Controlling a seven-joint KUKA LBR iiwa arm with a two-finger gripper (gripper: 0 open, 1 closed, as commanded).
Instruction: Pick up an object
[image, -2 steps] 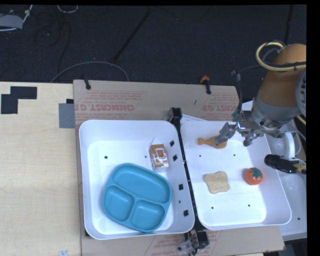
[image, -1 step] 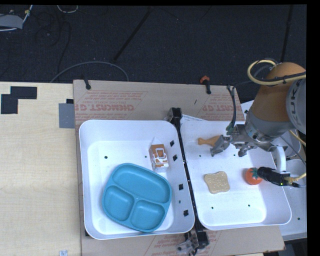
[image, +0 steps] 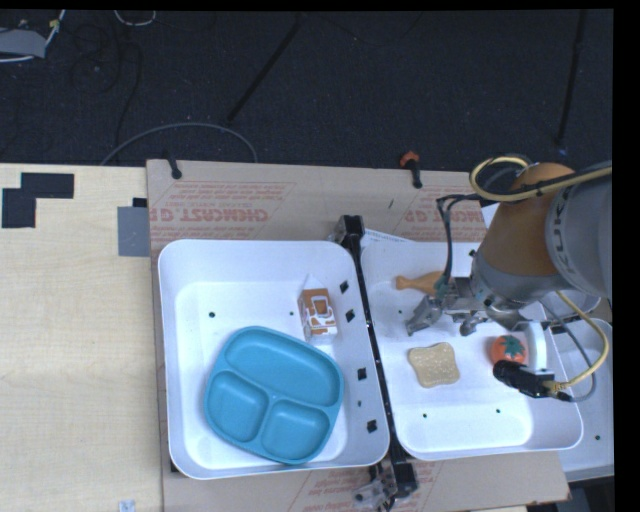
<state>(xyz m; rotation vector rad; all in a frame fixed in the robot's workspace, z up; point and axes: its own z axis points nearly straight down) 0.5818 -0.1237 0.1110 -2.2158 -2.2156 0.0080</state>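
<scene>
My gripper (image: 440, 322) hangs low in the right bin (image: 500, 440), near its back left, and it is open with nothing between its fingers. Just below it a tan slice of toast (image: 434, 364) lies flat on the bin floor. A tan, handle-like object (image: 417, 283) sticks out to the left from behind the gripper. To the right, partly under the arm, sits a small orange and red object (image: 507, 349). In the left bin (image: 185, 300) lie a blue divided plate (image: 272, 394) and a small orange and white box (image: 318, 312).
A black divider (image: 362, 340) runs between the two bins. A black part with cables (image: 530, 382) hangs off the arm over the right bin's right side. The grey arm with its orange band (image: 525, 230) covers the bin's back right corner.
</scene>
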